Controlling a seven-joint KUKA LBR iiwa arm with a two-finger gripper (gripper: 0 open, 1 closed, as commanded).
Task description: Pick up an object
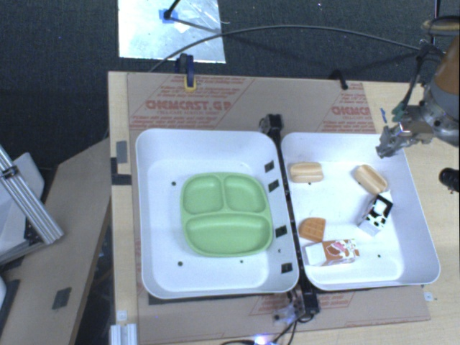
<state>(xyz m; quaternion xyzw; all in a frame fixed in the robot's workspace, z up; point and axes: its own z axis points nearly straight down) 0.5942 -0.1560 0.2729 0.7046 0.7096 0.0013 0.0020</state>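
The right bin (413, 254) holds several small items. A tan bread roll (305, 171) lies at its upper left, and a second bun (370, 179) lies tilted at the upper right. A black-and-white carton (376, 215) stands below that bun. An orange waffle piece (313, 228) sits near the bin's left wall, above a flat red-and-white packet (331, 251). My gripper (390, 144) hangs over the bin's upper right corner, up and to the right of the second bun, apart from every item.
The left bin (154, 192) carries a green divided plate (226, 214). Both bins rest on a cardboard sheet (215, 99) on the bench. A cable (302, 29) arcs across the dark floor behind. A metal rail (25, 200) leans at the far left.
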